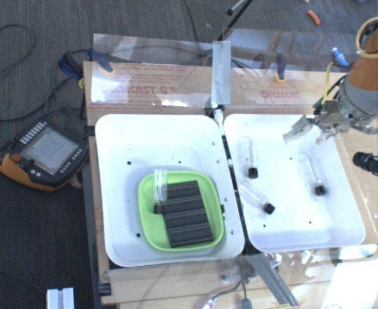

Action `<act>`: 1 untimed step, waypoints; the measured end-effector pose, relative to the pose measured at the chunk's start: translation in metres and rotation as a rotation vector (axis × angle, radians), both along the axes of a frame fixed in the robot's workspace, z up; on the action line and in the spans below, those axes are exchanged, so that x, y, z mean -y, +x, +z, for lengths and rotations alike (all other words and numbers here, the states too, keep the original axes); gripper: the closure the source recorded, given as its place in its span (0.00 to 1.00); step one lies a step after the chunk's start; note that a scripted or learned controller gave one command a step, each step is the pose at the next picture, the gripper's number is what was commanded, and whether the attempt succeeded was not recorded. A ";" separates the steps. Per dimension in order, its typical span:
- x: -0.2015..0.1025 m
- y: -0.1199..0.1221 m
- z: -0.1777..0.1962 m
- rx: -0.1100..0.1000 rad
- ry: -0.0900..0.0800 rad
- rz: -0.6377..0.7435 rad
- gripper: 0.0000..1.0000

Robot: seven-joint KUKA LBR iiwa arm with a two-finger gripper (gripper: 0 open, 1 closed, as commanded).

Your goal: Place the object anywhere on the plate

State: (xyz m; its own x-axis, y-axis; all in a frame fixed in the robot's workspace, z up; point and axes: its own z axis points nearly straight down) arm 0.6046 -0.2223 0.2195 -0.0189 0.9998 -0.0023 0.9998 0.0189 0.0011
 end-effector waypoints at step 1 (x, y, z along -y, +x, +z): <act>0.000 0.004 0.013 -0.001 0.001 -0.020 0.00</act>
